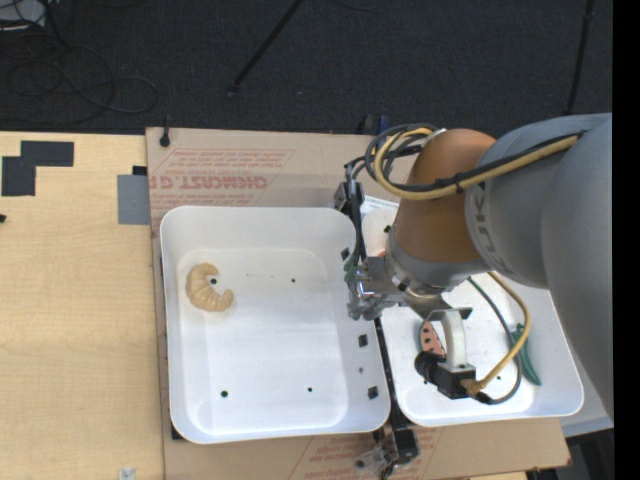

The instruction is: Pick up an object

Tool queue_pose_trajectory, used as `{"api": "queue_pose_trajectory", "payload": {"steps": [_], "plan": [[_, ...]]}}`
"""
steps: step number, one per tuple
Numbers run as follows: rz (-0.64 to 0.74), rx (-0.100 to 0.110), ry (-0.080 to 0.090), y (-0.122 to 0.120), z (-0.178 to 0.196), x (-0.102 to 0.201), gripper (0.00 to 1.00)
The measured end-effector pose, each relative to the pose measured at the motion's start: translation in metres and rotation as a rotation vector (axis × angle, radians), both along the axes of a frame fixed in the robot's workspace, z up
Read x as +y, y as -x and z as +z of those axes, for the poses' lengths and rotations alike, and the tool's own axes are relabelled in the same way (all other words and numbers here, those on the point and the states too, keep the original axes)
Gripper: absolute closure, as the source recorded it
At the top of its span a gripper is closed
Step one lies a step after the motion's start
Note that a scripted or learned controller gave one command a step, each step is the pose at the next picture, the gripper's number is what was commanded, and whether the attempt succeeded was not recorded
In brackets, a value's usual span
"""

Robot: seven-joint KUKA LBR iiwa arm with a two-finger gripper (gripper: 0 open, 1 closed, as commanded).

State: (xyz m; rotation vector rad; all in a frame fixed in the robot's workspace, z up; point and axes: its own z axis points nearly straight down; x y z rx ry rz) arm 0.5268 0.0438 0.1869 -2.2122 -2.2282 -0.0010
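Note:
A tan, curled, croissant-shaped object [208, 288] lies in the left bin [258, 423], near its left wall. My gripper [361, 300] hangs under the orange wrist band, over the divide between the two bins and well to the right of the croissant shape. The arm's bulk covers much of the right bin [556, 404]. A small reddish-brown thing [432, 337] shows in the right bin just below the wrist, partly hidden. A thin green thing [527, 365] lies near that bin's right side.
The bins rest on a cardboard sheet [230, 173] on a wooden bench [70, 318]. The left bin's floor is open white plastic to the right of and below the croissant shape. Dark floor with cables lies beyond the bench's far edge.

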Motion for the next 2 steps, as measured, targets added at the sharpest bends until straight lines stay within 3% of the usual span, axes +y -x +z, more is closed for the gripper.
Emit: {"api": "queue_pose_trajectory", "payload": {"steps": [1, 2], "plan": [[-0.003, 0.000, 0.001, -0.047, 0.000, 0.044, 1.00], [0.001, 0.008, 0.000, -0.029, -0.030, 0.143, 1.00]]}}
